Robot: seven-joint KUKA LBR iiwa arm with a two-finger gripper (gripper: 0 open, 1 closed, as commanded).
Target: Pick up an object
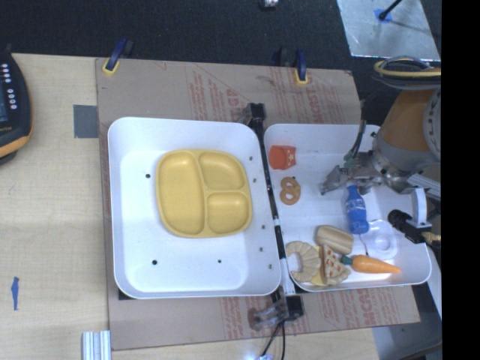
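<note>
The right bin [315, 132] holds several toy foods. A red cup-like piece [283, 157] lies at its far left, with a brown pretzel [289, 190] just below it. A blue bottle [356, 211] lies in the middle. Along the near edge are a bread roll [334, 238], a pizza slice [328, 265], a pale round pastry [300, 257] and an orange carrot [373, 264]. My gripper [341, 178] reaches in from the right and hangs just above the bottle's top end. I see nothing held in it.
The left bin [127, 201] carries a yellow divided plate [202, 192]. A clear plastic piece [382, 238] lies right of the bottle. Clamps [300, 70] hold the brown board at the far edge. A black handset [11, 103] rests at the far left.
</note>
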